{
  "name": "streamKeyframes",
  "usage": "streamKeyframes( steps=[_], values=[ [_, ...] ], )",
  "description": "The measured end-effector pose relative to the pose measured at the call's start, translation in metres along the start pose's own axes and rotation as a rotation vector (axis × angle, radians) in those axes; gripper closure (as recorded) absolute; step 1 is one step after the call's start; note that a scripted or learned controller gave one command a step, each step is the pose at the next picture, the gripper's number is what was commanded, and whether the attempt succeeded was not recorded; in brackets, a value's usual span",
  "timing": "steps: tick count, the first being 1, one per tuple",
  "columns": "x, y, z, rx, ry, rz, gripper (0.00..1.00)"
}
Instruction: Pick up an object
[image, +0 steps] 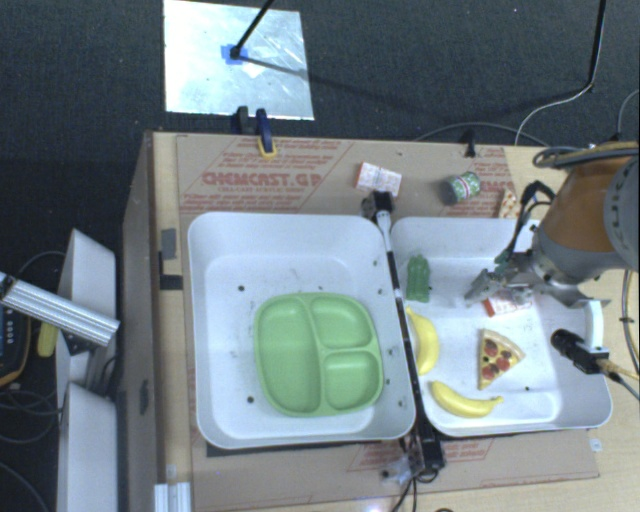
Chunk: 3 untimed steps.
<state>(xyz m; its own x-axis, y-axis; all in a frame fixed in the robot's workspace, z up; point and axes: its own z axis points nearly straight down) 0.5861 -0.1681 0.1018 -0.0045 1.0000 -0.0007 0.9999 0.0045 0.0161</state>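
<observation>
My gripper (497, 290) hangs low over the upper middle of the right bin (592, 402), reaching in from the right. A small red and white object (507, 306) lies right beneath it, partly hidden. A pizza slice (496, 357) lies just below that. A yellow banana (464, 402) rests near the bin's front wall. A second yellow fruit (425, 341) lies by the left wall. A green toy (417, 277) stands at the upper left, well apart from the gripper.
The left bin (228, 262) holds a green divided plate (318, 352). Behind the bins, a small green can (463, 187) and a white tag (378, 178) lie on the cardboard. A black divider (393, 290) runs between the bins.
</observation>
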Motion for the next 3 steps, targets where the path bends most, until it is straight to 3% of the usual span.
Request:
streamKeyframes(
  steps=[1,2,3],
  values=[
    [-0.039,-0.042,-0.042,0.014,-0.002,0.004,0.00],
    [0.015,-0.083,-0.023,0.017,0.002,0.001,0.00],
    [0.021,-0.097,0.013,0.007,-0.004,0.004,0.00]
  ],
)
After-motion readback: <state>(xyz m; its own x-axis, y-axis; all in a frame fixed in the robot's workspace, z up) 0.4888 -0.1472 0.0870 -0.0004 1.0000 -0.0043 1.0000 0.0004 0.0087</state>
